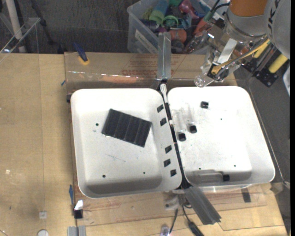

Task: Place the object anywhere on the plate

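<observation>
Pale wooden worktop (32,138) carries two shallow white bins side by side, a left bin (87,175) and a right bin (239,138), parted by a thin divider with dark tabs along it. On the left bin's floor lies a dark ribbed rectangular plate (126,127), flat and turned slightly askew, toward the bin's upper middle. Three small dark pieces (192,129) sit in the right bin: one near its upper middle, two close together just right of the divider. Which of them is the object cannot be told. Past the bins' far edge stands a clear tub of coloured odds and ends (175,20). From the upper right the arm (249,14), orange-banded, reaches toward the right bin's far rim; its tool (207,76) hangs above that rim, apart from every piece, and whether it is spread or closed cannot be told.
</observation>
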`<state>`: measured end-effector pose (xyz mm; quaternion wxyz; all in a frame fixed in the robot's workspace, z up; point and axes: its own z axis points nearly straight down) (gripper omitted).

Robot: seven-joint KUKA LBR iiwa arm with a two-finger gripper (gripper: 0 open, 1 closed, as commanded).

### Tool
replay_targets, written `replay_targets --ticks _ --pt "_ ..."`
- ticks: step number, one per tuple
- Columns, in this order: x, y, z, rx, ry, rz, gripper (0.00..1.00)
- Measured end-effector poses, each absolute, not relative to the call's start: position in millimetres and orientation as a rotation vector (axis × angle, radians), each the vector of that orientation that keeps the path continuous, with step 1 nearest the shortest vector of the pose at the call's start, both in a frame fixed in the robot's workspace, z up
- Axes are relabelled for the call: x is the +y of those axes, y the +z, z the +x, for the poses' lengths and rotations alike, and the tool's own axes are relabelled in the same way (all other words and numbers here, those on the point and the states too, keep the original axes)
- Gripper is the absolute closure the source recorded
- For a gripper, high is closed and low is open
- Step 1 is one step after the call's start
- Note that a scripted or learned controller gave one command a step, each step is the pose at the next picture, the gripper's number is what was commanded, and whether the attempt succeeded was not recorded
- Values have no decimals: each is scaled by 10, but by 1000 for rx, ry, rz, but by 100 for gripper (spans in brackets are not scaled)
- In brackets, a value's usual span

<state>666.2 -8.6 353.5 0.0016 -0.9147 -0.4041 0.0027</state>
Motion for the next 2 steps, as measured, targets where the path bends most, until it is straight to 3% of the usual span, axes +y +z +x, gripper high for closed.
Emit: replay_targets --ticks 1,2 --pt "97 4345 6287 -850 0 -3025 100" --pt "56 4343 6005 -1161 8 -2916 100"
